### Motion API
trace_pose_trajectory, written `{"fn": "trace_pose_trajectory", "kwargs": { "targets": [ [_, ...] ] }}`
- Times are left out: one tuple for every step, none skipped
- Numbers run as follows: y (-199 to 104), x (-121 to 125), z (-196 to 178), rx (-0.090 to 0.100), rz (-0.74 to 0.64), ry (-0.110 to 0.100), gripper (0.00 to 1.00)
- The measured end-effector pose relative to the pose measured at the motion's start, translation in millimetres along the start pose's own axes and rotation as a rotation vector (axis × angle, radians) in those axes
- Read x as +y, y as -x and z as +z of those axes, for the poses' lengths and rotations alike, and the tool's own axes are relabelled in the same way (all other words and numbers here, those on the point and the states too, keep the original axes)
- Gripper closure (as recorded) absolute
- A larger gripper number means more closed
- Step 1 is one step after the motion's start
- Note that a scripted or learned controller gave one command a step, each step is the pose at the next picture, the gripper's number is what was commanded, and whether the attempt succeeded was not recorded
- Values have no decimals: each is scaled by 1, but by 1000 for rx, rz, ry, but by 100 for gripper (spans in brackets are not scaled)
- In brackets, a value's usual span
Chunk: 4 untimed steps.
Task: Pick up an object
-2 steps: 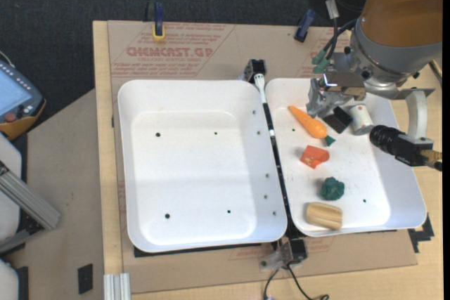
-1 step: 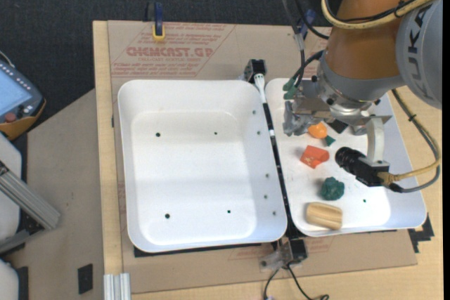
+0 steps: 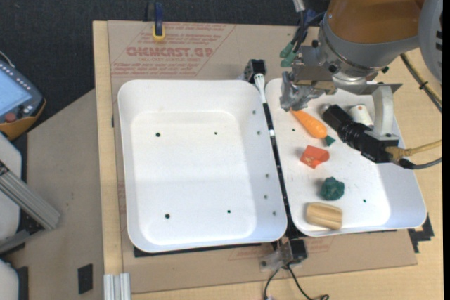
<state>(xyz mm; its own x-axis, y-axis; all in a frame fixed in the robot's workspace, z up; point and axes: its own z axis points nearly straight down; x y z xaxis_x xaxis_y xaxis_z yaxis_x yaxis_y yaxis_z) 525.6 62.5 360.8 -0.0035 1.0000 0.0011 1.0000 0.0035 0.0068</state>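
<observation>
Two metal fingers of the gripper (image 3: 295, 99) hang slightly parted, gripping nothing, low over the right bin (image 3: 408, 201). Just beside their tips lies an orange carrot (image 3: 310, 123), tapered, slanting away. Farther out lie a red block (image 3: 314, 157), a dark green lump (image 3: 332, 188) and a tan wooden cylinder (image 3: 323, 216).

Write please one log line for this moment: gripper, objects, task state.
gripper: low in right bin, at carrot top end | also there: red block, green lump, wooden cylinder | nothing lifted yet
</observation>
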Motion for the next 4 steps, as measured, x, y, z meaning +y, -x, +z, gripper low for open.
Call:
{"fn": "trace_pose_trajectory", "kwargs": {
  "targets": [
    [13, -25, 22, -1, 5, -11, 100],
    [-16, 1, 23, -1, 2, -4, 100],
    [-15, 1, 13, -1, 3, -3, 100],
    [-15, 2, 3, -2, 2, -1, 100]
  ]
}}
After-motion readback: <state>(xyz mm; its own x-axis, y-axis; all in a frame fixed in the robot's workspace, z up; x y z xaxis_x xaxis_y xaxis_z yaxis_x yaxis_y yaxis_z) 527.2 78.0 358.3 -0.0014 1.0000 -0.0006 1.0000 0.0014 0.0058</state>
